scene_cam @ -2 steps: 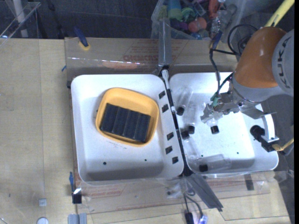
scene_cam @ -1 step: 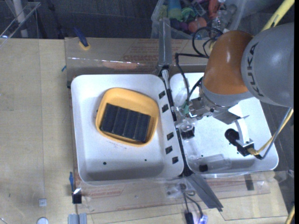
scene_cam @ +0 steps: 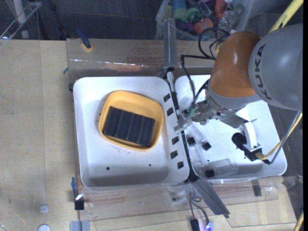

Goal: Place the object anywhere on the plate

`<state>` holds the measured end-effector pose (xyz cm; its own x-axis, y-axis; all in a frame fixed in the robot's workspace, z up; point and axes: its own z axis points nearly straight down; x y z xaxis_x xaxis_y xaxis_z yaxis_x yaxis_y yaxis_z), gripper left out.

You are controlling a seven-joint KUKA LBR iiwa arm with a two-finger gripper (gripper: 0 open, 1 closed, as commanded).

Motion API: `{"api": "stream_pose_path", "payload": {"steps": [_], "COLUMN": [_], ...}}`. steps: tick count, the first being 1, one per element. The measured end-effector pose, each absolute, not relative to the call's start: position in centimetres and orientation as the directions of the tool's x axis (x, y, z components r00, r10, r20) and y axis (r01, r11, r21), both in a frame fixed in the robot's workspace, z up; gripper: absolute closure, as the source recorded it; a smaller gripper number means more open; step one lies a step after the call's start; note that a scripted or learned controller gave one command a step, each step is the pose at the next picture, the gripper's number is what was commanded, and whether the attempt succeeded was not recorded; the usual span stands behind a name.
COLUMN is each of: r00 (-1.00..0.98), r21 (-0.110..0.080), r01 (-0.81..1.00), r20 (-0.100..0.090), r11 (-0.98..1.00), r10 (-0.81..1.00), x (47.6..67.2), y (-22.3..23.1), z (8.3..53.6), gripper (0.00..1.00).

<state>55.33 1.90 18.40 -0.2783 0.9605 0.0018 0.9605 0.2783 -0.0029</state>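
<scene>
A yellow plate [scene_cam: 108, 107] with rounded corners lies in the left bin [scene_cam: 89, 165]. On it rests a black rectangular object [scene_cam: 130, 126] with lengthwise ridges, flat and covering most of the plate's middle. My gripper [scene_cam: 183, 122] hangs to the right of the plate, at the divider between the two bins, on the left side of the right bin [scene_cam: 269, 170]. It is apart from the black object, and nothing shows in its grasp. The grey arm with its orange band [scene_cam: 233, 71] covers the upper half of the right bin.
A row of small black squares [scene_cam: 174, 141] runs along the divider. A few small dark bits [scene_cam: 206, 146] and a clear, pale item [scene_cam: 219, 166] lie on the right bin's floor. A tub of colourful toys [scene_cam: 197, 6] stands behind the bins.
</scene>
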Motion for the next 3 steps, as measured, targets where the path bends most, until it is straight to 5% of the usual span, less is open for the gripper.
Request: {"api": "stream_pose_path", "payload": {"steps": [1, 2, 3], "r00": [-0.277, -0.277, -0.362], "r21": [-0.002, -0.002, 0.002], "r01": [0.961, 0.961, 0.932], "r20": [0.002, 0.002, -0.001], "r11": [0.277, 0.277, 0.362], "r10": [0.961, 0.961, 0.932], "x": [55.4, 55.4, 58.0], "y": [1.9, 1.9, -2.4], "z": [19.4, 19.4, 18.4], "gripper": [1.0, 0.0, 0.0]}}
